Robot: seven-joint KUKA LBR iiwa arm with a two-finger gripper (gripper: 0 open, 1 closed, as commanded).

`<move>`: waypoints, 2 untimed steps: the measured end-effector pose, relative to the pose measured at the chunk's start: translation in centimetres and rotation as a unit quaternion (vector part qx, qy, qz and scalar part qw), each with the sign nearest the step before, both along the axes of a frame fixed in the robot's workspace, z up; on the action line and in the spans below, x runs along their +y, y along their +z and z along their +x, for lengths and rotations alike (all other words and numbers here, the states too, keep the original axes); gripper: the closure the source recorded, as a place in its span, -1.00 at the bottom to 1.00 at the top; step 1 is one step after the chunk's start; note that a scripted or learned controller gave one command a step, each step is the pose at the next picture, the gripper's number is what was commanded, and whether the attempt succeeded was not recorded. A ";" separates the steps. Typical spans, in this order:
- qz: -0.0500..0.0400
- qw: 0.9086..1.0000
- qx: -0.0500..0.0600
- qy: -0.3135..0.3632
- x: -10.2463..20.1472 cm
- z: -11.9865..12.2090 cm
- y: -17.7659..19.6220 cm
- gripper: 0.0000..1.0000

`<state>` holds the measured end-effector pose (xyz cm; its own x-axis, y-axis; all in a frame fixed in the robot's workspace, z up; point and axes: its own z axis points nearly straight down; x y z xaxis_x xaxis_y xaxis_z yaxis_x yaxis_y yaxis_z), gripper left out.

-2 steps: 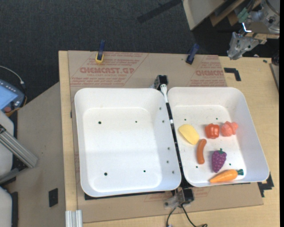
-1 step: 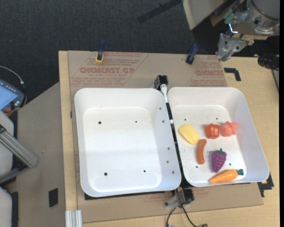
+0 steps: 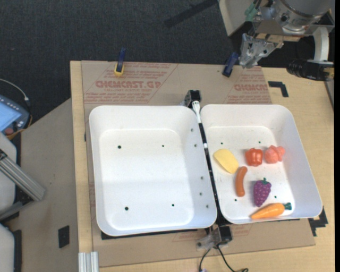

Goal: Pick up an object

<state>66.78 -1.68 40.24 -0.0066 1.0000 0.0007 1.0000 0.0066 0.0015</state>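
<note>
Although nothing is grasped yet, several risks stand out. Largest first: the left bin (image 3: pixel 95 159) and the right bin (image 3: pixel 300 143) sit edge to edge on the bench, and all six candidate objects lie in the right one. The arm (image 3: pixel 297 10) hangs above the bench's far right corner, beyond the right bin's far rim. Its gripper (image 3: pixel 254 52) is high up and well apart from every object. Whether it is released or clenched cannot be told at this distance, and nothing is seen held in it.

Findings on the objects, by size:
- The carrot (image 3: pixel 270 211) lies just beside the near wall. A descent there is likely to strike the rim or pin the carrot against it.
- The yellow piece (image 3: pixel 226 160) lies alone near the dividing wall and looks like the cleanest target.
- The sausage (image 3: pixel 241 181) and the grapes (image 3: pixel 261 192) lie near each other. A grasp at either could nudge its neighbour or catch both.
- The pepper (image 3: pixel 254 156) and the pink piece (image 3: pixel 274 154) are just beside each other and carry the same risk. Being rounded, either could also roll out of a closing grip.

Overall judgement: the most probable failures are a closure on air after a small aiming error and a smooth toy slipping out on the lift.
</note>
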 end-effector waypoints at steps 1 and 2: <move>0.000 1.000 -0.001 0.000 6.3 0.0 2.8 1.00; 0.000 1.000 0.000 -0.001 10.7 0.0 3.4 1.00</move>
<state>66.74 9.00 43.66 -0.0056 1.0000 0.0007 1.0000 0.0056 0.0010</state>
